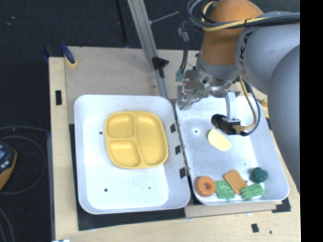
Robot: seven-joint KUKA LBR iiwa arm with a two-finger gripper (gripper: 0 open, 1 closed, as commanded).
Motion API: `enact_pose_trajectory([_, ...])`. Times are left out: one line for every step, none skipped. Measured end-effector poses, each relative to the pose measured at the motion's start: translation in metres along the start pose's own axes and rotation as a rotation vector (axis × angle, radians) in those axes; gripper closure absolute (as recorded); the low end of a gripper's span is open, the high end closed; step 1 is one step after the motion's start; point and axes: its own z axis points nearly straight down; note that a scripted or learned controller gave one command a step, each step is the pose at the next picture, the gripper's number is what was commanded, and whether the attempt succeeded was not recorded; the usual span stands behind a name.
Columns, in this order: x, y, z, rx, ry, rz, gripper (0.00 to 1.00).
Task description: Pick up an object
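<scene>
Toys are sitting bunched along the right bin's point(275, 150) near edge – orange ring point(205, 185), green pieces point(225, 190); pale yellow piece point(219, 139) lying mid-bin. Farther back, jaws point(185, 101) are hovering over the bins' divider – state indeterminable, probably positioning for descent.

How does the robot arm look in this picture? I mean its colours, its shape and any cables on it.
The arm is thick and rounded, with a smooth grey casing and a glossy orange band above the wrist. Black and yellowish cables loop around that band, and another black cable hangs beside the wrist. Below sits a small metallic grey gripper with dark mechanical parts.
</scene>
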Motion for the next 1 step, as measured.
enact_pose_trajectory([0.0466, -0.0063, -0.0062, -0.001, 0.001, -0.001, 1.00])
